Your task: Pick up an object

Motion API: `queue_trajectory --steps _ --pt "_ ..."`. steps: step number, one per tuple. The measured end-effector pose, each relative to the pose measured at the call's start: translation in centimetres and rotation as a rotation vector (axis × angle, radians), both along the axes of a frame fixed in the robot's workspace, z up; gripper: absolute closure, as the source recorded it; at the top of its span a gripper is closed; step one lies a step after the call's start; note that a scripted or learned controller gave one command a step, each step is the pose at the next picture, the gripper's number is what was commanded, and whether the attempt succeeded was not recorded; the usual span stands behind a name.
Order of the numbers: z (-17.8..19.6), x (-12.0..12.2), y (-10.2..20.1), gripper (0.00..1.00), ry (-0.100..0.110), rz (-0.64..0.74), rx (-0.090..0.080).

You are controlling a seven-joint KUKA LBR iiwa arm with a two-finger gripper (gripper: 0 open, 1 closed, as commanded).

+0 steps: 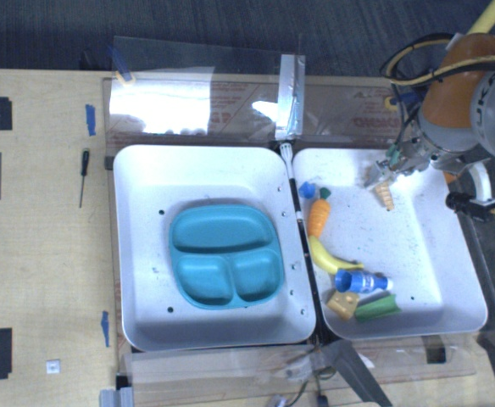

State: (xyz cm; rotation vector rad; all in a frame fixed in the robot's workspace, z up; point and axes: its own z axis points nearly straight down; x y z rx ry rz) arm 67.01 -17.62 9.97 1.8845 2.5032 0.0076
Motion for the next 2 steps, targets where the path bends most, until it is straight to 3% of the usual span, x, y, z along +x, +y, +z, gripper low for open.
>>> queue_trajectory --steps 1,2 --pt "9.4 -1.2 -3.2 1.00 -0.001 -0.174 -0.001" --pt "8.8 -3.4 5.3 1.00 0.008 -0.161 0.004"
